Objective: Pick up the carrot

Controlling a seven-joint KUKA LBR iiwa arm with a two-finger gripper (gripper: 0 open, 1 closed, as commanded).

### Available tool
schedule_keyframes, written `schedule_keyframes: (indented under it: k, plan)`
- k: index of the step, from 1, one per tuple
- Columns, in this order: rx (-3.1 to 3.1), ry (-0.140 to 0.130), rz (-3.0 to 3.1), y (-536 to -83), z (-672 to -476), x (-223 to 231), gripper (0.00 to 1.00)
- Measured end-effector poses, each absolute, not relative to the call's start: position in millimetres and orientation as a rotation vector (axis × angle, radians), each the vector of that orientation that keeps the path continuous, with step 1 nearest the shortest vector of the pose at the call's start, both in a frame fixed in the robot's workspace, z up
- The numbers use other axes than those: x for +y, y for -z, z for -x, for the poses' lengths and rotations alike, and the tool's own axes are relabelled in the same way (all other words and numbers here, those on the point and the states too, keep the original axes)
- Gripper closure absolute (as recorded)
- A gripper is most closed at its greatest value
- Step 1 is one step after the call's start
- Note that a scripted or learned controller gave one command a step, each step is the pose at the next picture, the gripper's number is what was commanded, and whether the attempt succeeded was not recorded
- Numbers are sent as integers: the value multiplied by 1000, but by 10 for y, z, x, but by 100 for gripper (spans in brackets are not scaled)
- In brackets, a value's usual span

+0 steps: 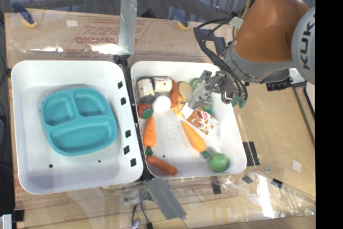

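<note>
From above, the counter [278,169] carries two shallow white bins side by side under a sheet of clear plastic. The left bin [32,75] holds a teal divided plate [79,119] lying flat near its middle. The right bin [236,131] is crowded: a carrot [193,137] lies on a slant near the middle, pointing toward the near right corner, its upper end just beside a small printed packet [202,119]. A second carrot [149,132] lies along the left wall, with a reddish sausage-shaped piece [161,165] below it toward the near left corner. A green apple [218,162] sits in the near right corner, close to the middle carrot's lower end. Toward the far left corner there is a small can [146,87] on its side, a white egg [162,103] and a red-and-green piece [145,110] below the can. The grey arm with its orange band reaches in from the right, and the gripper [199,91] hangs over the far right part of this bin, above the packet; whether its jaws are open or closed I cannot tell, and nothing is visibly between them.
</note>
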State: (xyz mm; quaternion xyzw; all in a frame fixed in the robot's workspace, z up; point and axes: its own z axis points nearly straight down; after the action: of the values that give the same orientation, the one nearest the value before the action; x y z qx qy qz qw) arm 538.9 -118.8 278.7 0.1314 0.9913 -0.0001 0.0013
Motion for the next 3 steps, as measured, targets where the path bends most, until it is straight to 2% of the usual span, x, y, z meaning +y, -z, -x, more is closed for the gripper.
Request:
schedule_keyframes:
  k: [1, 2, 3]
  plan:
    - [3135, 1, 188, -2747, -5449, -1001, 100]
    - [3044, 4, 757, -2740, -5468, -1122, 100]
    - [2864, 3, 1285, -2808, -5713, -1583, 100]
